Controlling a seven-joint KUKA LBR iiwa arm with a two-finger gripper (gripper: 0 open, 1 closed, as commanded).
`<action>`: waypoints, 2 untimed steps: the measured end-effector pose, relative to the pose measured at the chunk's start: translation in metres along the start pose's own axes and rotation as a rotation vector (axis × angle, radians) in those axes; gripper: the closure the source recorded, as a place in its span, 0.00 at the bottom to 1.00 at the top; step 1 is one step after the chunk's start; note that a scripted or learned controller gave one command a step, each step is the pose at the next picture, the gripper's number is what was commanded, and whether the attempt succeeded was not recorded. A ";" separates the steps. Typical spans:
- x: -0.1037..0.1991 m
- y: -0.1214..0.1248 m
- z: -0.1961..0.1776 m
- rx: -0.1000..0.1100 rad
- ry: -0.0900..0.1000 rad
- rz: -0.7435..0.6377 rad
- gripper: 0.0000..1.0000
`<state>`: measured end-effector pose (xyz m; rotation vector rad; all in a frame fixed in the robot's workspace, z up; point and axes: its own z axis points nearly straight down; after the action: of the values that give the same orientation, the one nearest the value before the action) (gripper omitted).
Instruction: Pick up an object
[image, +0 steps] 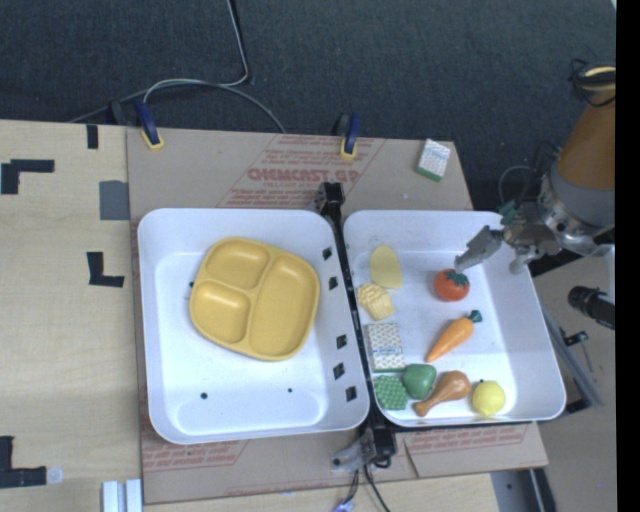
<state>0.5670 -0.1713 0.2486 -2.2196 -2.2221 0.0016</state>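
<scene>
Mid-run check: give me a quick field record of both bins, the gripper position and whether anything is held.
left bin: yellow three-compartment plastic plate
right bin: toy foods, including red tomato, orange carrot, yellow lemon, green pepper, brown drumstick
gripper: above right bin's upper right, just up and right of the tomato
held: nothing visible between the fingers
outside bins: small green-and-white box on the cardboard

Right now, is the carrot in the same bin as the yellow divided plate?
No. The carrot lies in the right bin among the other toy foods, while the yellow divided plate sits in the left bin.
</scene>
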 end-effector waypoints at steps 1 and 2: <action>0.001 0.044 0.161 -0.007 -0.001 -0.001 0.00; 0.000 0.045 0.151 -0.010 -0.003 -0.002 1.00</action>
<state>0.6116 -0.1708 0.0976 -2.2240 -2.2301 -0.0059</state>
